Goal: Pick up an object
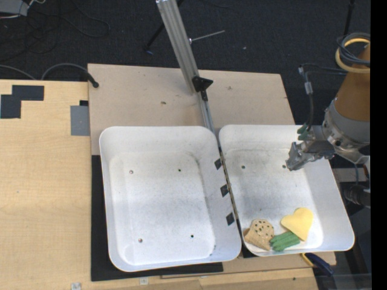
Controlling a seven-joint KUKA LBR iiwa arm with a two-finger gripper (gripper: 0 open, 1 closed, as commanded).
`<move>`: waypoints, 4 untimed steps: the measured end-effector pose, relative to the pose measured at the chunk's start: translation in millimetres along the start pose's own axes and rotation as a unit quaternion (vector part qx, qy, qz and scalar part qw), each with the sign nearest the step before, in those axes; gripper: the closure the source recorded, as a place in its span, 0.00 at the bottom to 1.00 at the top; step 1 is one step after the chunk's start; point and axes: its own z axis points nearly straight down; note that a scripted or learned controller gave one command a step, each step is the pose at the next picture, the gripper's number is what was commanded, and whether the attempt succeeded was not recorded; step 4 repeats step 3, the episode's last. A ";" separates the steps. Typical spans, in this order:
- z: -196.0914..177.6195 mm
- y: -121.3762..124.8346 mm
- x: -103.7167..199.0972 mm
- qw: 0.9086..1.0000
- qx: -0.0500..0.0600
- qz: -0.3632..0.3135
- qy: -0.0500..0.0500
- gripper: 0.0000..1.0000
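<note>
Camera view puts the right bin [284, 138] in front of you as the landmark. At its near edge three things huddle together: a yellow heart-shaped piece [299, 222], a green piece [284, 241] touching the heart's lower side, and a tan speckled piece [260, 232] just beside the green one, toward the divider. Nothing lies on top of them, and the rest of that bin's floor is bare white with faint grey scuffing.

Your gripper [295, 159] hangs over the bin's far right part, well apart from the three pieces. You cannot tell how its tips are set; they read as a dark grey lump against the white.

Left of the landmark sits the left bin [121, 162], their rims touching along a row of black clips [222, 190]. Beyond both, a slanted aluminium rail [181, 47] rises from a tan board [145, 95]. Further left lies a pale wooden tabletop [42, 180]; behind everything, dark floor with loose cables [24, 2].
</note>
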 end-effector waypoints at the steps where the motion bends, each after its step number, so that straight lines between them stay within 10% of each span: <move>1: 3.9 -11.6 49.0 1.000 0.000 0.000 0.000 1.00; 3: 50.6 -30.5 149.7 1.000 0.000 0.003 -0.001 1.00; 4: 50.6 -30.5 149.7 1.000 0.000 0.003 -0.001 1.00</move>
